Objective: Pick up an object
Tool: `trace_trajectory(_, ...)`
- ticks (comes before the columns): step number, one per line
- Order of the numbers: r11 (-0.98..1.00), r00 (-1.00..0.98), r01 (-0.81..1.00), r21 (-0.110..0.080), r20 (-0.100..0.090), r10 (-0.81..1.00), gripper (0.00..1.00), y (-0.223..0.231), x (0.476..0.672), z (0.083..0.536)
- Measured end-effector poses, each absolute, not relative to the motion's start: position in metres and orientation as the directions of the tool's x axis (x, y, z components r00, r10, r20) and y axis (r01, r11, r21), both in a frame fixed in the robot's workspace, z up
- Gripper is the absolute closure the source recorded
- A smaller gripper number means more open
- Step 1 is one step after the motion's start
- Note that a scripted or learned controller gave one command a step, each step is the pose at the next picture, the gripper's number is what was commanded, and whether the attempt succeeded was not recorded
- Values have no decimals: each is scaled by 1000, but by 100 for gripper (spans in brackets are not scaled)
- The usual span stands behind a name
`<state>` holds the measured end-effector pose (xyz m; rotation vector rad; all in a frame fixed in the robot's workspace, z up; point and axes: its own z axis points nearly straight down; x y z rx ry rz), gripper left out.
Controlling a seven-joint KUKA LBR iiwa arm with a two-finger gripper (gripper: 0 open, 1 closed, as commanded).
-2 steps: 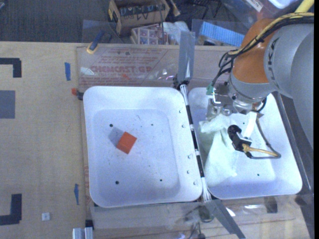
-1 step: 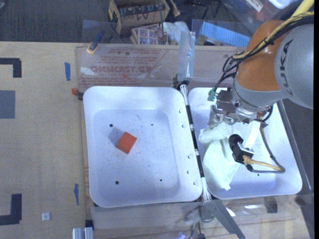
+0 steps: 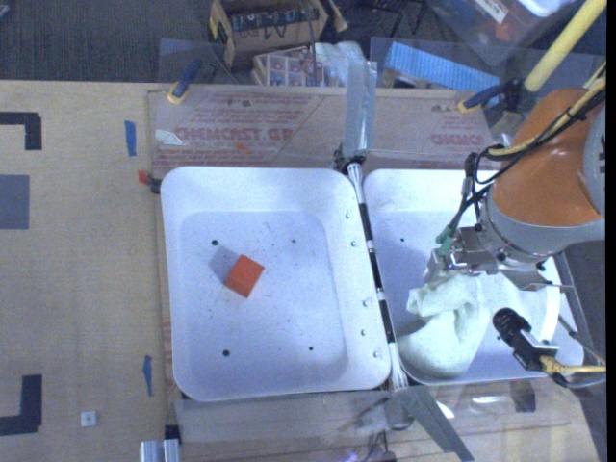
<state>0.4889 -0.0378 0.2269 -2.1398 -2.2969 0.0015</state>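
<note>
Wooden bench (image 3: 77, 287) bears two bins; hand (image 3: 460, 266) over white cloth (image 3: 448, 320), grip unclear.

My arm (image 3: 553, 176) enters from the right and hangs over the right-hand bin (image 3: 404, 195). The orange band faces up above my wrist. My gripper (image 3: 452, 269) points down toward that bin's floor, near the bin's middle, cabling looped along my wrist.
</note>
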Motion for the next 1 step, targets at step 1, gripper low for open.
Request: trace_trajectory(1, 172, -172, 985, 1, -1, 985, 100, 16, 513, 219)
